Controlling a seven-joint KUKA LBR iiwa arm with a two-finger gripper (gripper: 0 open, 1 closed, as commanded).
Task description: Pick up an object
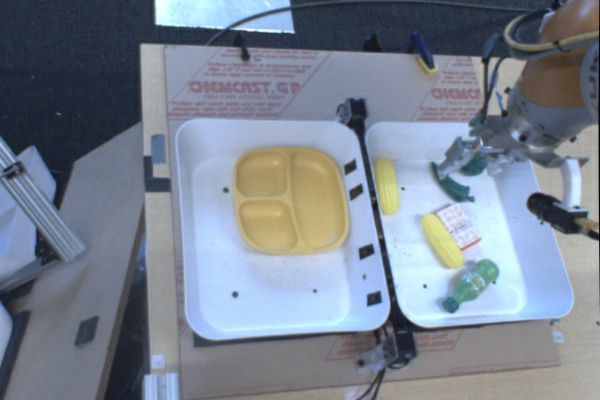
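Note:
My gripper (pixel 461 156) hangs over the back of the right bin (pixel 539 295), on the arm that comes in from the right. Just below and left of it lies a small dark green object (pixel 454 185); whether the two touch cannot be made out. One yellow corn cob (pixel 385 185) rests along the bin's left wall. A second cob (pixel 442 239) lies mid-bin beside a red and white packet (pixel 457 222). Near the front edge a green bottle (pixel 471 285) lies on its side.
The left bin (pixel 211 295) holds a yellow divided plate (pixel 289 200). Black clips run down the seam between the two bins. Cables arc over the back of the bench. An aluminium rail (pixel 37 211) stands at the far left.

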